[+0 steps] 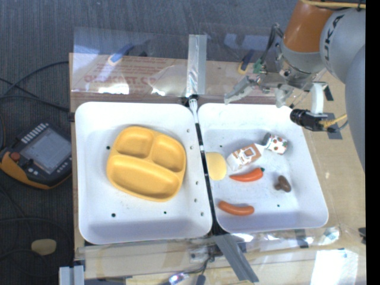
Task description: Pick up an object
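Glossy yellow plastic tray (pixel 146 162), smooth white plastic bins (pixel 89 212), matt grey carpet (pixel 35 40)

Faint red print on the cardboard (pixel 119 76) is unreadable.

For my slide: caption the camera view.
KUKA arm above right bin of small toy foods; yellow divided tray in left bin.

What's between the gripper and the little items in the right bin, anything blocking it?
Nothing visible blocks it. The gripper sits above the right bin's far rim, and the red pepper, sausage and brown piece lie uncovered below.
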